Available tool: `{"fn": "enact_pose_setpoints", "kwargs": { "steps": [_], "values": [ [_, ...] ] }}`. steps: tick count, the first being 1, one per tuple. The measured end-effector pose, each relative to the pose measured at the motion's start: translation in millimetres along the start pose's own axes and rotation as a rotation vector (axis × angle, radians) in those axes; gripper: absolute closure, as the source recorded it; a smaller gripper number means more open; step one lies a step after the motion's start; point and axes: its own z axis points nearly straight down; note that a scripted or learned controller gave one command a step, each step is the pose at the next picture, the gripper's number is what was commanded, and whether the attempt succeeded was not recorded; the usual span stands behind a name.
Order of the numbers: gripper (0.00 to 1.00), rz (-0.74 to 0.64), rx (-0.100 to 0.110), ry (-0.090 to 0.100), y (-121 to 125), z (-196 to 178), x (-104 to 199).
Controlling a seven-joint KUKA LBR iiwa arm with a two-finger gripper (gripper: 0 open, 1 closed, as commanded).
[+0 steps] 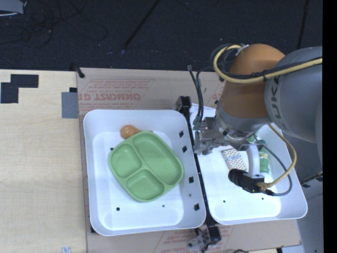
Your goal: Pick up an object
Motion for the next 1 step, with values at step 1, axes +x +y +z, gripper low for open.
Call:
{"fn": "enact_pose_setpoints", "kwargs": {
  "steps": [1],
  "values": [
    [1.0, -0.001, 0.001, 0.0, -1.4, 15.0, 55.3]
  ]
}}
